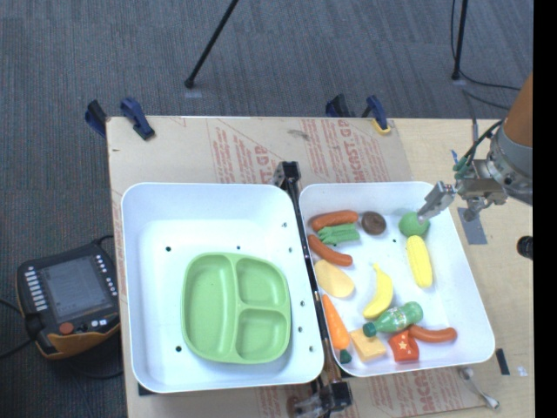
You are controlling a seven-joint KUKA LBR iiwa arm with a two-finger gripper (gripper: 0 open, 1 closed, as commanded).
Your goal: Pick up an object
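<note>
The right bin (466,273) holds several toy foods: a green ball (414,225), a yellow corn cob (419,260), a banana (379,292), a green bottle (393,318), a brown round piece (373,223), sausages (335,219), a carrot (335,320), a cheese wedge (367,345) and a red pepper (403,345). My gripper (452,215) hangs over the bin's upper right rim, open, with nothing between its fingers. Its left finger (432,201) points down toward the green ball, just up and right of it. The other finger (473,228) is outside the rim.
The left bin (152,233) holds a green divided plate (236,306). A black divider (300,233) runs between the bins. Blue clamps (137,116) grip the bench's far edge. A teach pendant (68,296) lies on the floor at left.
</note>
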